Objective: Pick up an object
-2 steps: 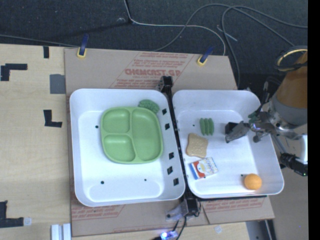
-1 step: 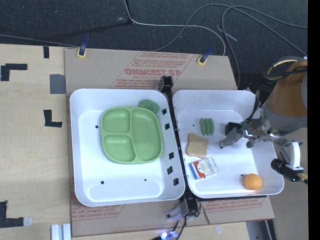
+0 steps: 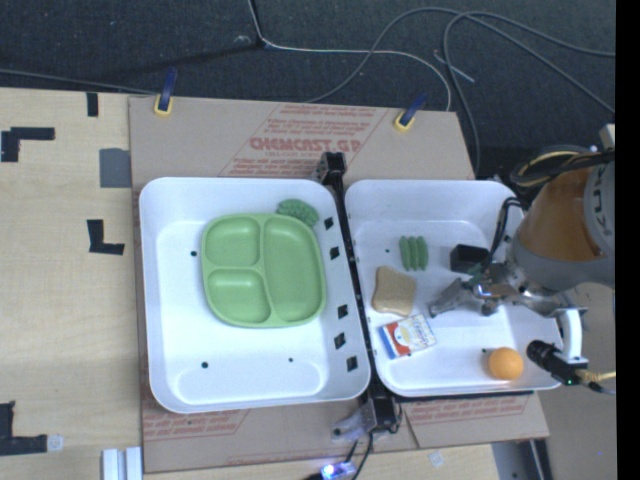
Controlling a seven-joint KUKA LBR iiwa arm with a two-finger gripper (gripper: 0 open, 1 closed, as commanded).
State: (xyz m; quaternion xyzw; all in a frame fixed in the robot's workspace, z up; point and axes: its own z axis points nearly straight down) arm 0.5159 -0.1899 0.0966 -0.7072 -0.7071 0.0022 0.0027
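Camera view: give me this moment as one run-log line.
tool over right bin | beside bread slice | orange ball untouched | green tray in left bin

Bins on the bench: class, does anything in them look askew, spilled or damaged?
Little stands out. The green divided tray lies flat in the left bin, turned slightly askew to its walls. In the right bin, the small carton lies tilted beside the sponge. No spill or damage shows.

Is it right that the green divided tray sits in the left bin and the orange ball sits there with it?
Not quite. The camera view shows the orange ball in the right bin, near its front corner. The green divided tray is indeed in the left bin.
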